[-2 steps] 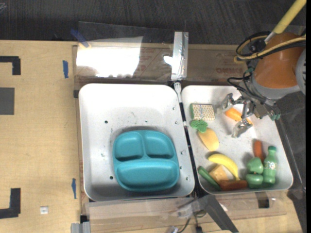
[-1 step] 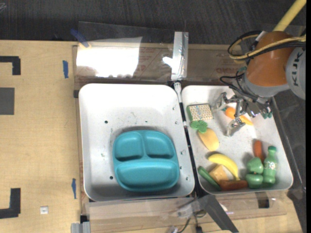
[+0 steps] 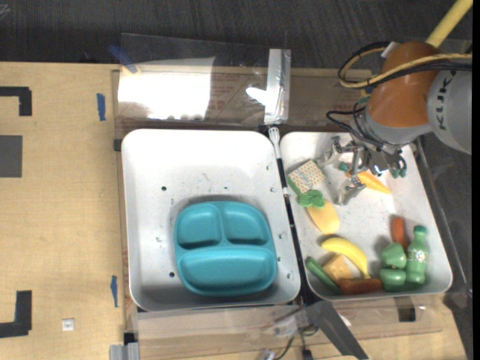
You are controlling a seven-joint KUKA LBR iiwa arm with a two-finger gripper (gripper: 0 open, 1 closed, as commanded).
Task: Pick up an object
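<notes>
My gripper (image 3: 358, 172) hangs low over the far part of the right bin (image 3: 431, 201), under the orange wrist band. An orange-yellow wedge (image 3: 373, 181) lies right beside its metal fingers (image 3: 349, 188), touching or nearly so. A checkered cracker-like piece (image 3: 305, 176) sits to the left of the gripper, with a small green piece (image 3: 311, 199) and a yellow slice (image 3: 324, 217) below it. Nearer the front lie a banana (image 3: 346, 250), a green bottle (image 3: 417, 256) and other toy foods.
The left bin (image 3: 150, 156) holds a teal divided tray (image 3: 224, 247). A clear plastic sheet (image 3: 202, 88) lies behind the bins. Cables loop above the wrist at the upper right. A red sausage-shaped toy (image 3: 397, 229) lies near the right bin's right wall.
</notes>
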